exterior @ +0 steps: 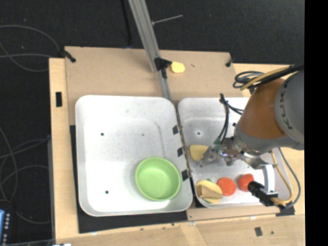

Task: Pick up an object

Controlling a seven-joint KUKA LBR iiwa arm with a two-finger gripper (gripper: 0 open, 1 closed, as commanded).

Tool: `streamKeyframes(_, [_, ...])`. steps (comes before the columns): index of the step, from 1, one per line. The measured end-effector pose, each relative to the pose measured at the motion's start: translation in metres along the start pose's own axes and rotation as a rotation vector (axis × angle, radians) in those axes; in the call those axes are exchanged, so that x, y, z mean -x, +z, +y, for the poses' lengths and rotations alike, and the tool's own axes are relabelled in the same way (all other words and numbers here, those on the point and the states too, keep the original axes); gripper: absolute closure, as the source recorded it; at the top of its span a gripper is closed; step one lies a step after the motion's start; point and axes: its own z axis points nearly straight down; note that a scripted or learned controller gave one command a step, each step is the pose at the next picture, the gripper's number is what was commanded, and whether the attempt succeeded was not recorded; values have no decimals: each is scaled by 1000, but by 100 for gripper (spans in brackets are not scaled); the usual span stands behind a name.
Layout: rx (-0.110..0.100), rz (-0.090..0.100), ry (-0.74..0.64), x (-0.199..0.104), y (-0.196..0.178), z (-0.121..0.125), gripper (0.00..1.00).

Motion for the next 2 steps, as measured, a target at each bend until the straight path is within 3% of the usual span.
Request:
streamKeyframes(1, [3,-1,0,2,39,0,0])
streamKeyframes(2, [9,2,4,1,26,2,100])
